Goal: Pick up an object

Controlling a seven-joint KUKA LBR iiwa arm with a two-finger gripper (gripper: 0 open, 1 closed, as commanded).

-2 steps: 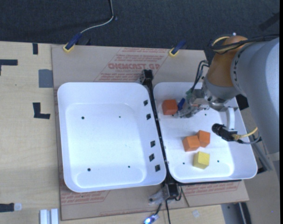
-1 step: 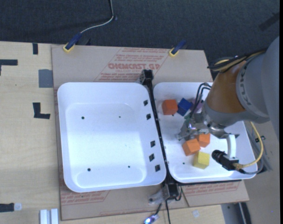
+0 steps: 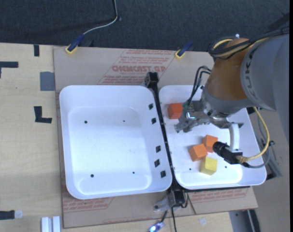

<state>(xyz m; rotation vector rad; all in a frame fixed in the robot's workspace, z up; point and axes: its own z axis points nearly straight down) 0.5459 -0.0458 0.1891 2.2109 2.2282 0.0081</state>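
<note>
Your hand (image 3: 184, 123), whose grip you cannot tell from here, hangs in the right bin (image 3: 248, 178) just beside the orange block (image 3: 174, 110) to its upper left.

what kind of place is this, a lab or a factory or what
Probably a robotics lab test bench: a grey and orange arm over two white bins, small coloured blocks, and a clamped cardboard sheet.

- One fixed camera looks down at a slant from above the bench (image 3: 21, 129), at middling distance.
- Both white bins sit mid-frame: left bin (image 3: 69, 129), right bin (image 3: 243, 178).
- The arm (image 3: 262, 71) enters from the right, dark floor (image 3: 50, 8) at the far edge.
</note>
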